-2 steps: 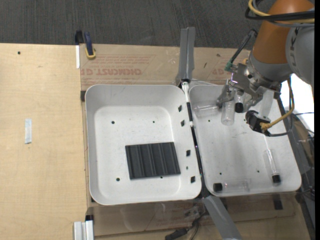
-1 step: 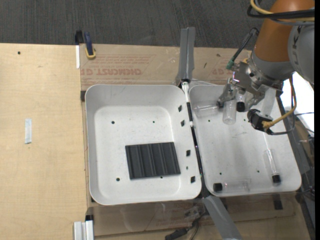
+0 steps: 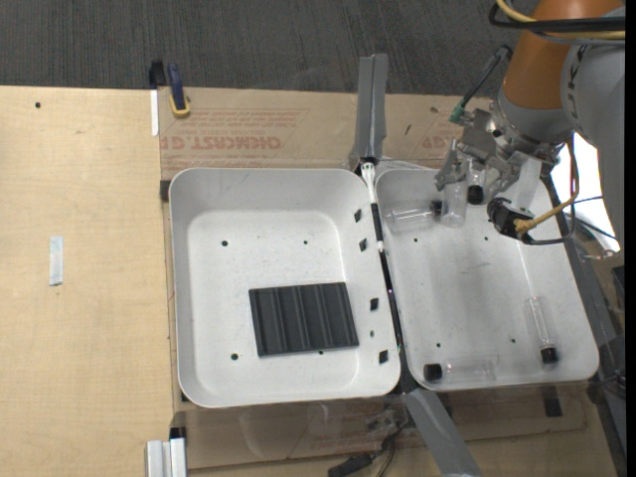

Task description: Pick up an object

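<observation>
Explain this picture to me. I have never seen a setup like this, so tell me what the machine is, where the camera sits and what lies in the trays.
One camera looks down at a slant on a bench with two shallow white trays. The grey and orange robot arm reaches in from the right; its gripper hangs over the far end of the right tray. That tray has clear plastic tubes with dark caps. The left tray holds a dark ribbed panel. Whether anything is gripped is unclear.
</observation>
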`<state>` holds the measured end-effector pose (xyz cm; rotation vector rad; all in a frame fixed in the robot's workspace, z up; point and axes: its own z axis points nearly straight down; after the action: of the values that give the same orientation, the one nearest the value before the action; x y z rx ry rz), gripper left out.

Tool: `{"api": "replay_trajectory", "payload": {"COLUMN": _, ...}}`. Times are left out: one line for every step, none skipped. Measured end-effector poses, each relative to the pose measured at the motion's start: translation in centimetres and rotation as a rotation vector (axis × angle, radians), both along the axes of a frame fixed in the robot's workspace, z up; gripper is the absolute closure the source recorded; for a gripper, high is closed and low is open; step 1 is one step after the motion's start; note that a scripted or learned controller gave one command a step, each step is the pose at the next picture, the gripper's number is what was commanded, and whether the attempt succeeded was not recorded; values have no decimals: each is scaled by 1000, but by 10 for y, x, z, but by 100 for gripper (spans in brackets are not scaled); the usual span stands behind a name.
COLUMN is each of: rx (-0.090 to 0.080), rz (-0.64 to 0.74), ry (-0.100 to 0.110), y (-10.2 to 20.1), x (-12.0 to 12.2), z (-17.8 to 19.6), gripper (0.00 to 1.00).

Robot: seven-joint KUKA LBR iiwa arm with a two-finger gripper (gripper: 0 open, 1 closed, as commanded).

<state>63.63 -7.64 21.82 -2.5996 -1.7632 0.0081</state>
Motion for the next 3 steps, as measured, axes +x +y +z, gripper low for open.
{"api": "replay_trajectory", "payload": {"rx": 1, "rz": 73, "ry": -1, "y": 61, "x": 22, "z": 11, "gripper": 100}}
{"api": "replay_trajectory", "payload": {"rx": -2, "rz": 75, "ry": 2, "y": 61, "x": 22, "z": 19, "gripper": 100}}
{"api": "replay_trajectory", "payload": {"rx": -4, "rz": 76, "ry": 5, "y": 61, "x": 22, "z": 26, "gripper": 100}}
